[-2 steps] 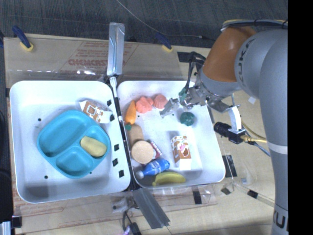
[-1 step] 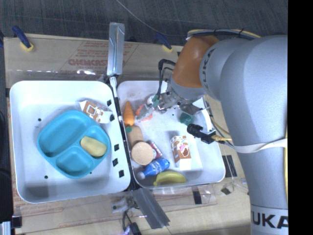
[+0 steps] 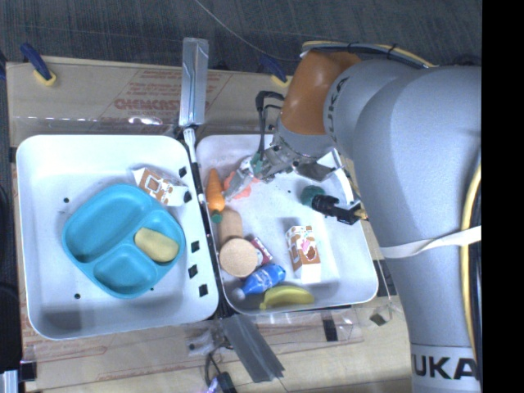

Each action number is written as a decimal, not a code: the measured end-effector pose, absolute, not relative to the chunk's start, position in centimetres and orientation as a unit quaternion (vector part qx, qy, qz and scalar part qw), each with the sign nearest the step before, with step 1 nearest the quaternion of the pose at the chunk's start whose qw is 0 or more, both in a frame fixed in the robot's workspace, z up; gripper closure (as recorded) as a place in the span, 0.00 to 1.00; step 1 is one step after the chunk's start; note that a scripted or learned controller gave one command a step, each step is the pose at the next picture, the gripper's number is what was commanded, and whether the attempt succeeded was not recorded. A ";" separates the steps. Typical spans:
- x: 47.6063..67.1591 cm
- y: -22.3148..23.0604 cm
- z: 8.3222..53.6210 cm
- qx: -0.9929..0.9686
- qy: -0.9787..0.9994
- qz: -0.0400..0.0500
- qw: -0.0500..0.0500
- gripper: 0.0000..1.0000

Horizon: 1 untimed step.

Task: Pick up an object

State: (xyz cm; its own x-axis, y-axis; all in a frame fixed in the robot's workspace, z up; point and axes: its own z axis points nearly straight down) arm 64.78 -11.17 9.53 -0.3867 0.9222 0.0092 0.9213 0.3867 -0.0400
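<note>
Carrot sits by the right bin's left wall, hand hovering just beside it, can't tell if it's open.

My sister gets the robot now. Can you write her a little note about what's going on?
Pincer: down in the right bin, near its top left corner, close to the carrot. Can't tell if it's open or shut, or if it has anything.
Right bin: carrot, wooden cylinder, small carton, blue thing, banana.
Left bin: blue divided plate with a yellow lump, small carton behind it.
Done: nothing lifted that shows.
Left: grab one object, lift it.
</note>
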 end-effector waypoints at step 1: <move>64.8 -11.1 10.5 -0.552 -0.834 0.015 0.017 1.00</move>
State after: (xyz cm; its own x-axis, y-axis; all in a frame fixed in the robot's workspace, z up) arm 64.77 -11.13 10.46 -0.3907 0.9204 0.0117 0.9194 0.3908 -0.0443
